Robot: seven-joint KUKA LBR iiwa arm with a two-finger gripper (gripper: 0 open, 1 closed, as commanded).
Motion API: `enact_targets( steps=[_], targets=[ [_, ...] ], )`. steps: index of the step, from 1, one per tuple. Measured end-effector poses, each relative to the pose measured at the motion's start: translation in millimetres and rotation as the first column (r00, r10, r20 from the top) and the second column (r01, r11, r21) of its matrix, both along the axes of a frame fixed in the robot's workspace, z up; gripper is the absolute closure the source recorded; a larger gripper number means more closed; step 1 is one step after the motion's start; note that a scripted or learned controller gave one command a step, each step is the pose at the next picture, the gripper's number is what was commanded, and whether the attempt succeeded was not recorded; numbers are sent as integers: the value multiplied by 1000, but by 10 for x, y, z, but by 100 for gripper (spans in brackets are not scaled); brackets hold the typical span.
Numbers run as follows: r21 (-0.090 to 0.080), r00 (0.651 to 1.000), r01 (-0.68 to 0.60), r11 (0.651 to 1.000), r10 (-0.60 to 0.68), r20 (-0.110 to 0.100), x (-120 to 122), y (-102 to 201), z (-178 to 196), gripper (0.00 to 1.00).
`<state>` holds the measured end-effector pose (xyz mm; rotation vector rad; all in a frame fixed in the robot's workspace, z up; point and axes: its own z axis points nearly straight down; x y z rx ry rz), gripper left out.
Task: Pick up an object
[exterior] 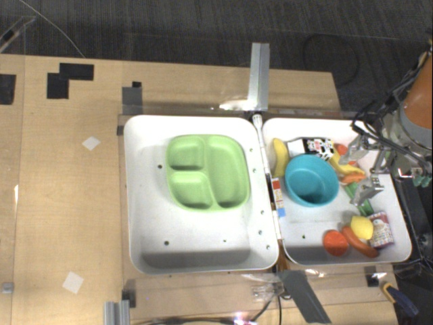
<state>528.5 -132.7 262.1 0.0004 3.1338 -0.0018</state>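
1. We had the gripper (369, 181) low over the right bin (298, 239), fingers spread apart with nothing between them.
2. Nothing was lifted yet: blue bowl (311, 180), banana (279, 156), lemon (362, 227) and tomato (335, 242) all lay in that bin.
3. We judged the grasp and the lift were both left to do.

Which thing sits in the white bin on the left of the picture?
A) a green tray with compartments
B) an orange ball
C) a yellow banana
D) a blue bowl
A: the green tray with compartments lies alone in the left bin, while the blue bowl and the banana are in the right bin.
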Motion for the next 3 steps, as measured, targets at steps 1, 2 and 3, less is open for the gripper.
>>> enact_targets(
  steps=[1,2,3],
  targets=[
    [2,996,-84,996,84,-7,292,-228,-822,0],
    [-4,998,-60,998,60,10,573,-396,-1414,0],
    [-4,989,-144,990,144,6,485,-346,-1724,0]
  ],
)
